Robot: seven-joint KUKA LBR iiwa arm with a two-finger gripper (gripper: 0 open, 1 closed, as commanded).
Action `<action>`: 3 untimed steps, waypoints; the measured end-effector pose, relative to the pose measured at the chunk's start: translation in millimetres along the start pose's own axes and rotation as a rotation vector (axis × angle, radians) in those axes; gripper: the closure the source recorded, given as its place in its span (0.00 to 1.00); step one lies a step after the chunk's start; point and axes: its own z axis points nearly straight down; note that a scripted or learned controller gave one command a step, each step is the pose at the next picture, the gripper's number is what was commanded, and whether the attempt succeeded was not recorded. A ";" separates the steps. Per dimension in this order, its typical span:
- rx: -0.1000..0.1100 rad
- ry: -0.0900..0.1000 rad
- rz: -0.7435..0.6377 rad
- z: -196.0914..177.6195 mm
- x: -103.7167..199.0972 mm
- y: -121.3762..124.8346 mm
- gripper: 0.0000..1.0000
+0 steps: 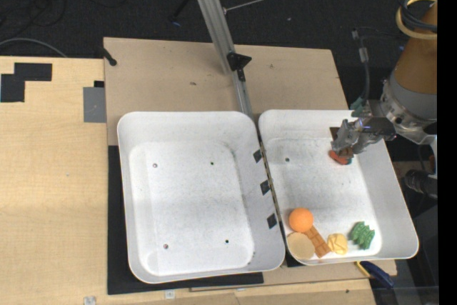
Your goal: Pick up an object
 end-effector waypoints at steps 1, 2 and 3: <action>0.008 0.003 -0.003 23.0 49.4 12.0 1.00; 0.006 0.002 -0.004 23.4 103.4 21.1 1.00; 0.006 0.002 -0.004 28.5 151.3 24.8 1.00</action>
